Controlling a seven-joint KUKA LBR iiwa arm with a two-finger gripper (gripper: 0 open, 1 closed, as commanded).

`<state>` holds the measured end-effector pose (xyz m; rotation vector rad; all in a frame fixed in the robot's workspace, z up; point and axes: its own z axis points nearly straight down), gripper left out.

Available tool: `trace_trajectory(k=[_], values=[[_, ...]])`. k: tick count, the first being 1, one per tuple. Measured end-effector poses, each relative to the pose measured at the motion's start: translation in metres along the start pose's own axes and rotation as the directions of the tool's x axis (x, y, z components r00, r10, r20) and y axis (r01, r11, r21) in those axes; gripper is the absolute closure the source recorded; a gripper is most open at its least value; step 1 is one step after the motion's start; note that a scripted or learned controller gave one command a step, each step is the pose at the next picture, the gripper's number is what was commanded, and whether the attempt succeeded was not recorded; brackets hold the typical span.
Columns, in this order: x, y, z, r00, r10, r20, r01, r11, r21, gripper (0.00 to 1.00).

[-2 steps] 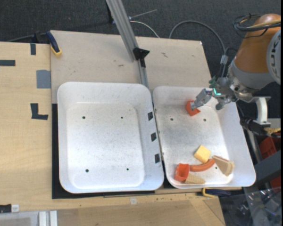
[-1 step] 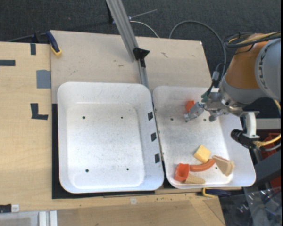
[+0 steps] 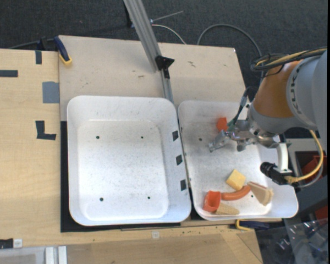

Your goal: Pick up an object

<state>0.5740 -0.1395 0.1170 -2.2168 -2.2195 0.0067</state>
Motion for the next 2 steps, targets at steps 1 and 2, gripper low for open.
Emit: trace_trajectory(k=[1,2], values=[[0.0,0.0,0.029,1.0,0.0,0.002,0.0,1.0,-0.005,0.0],[0.001,0.0,0.018,1.0,-0.001,0.001,0.001,1.0,-0.005,1.0]])
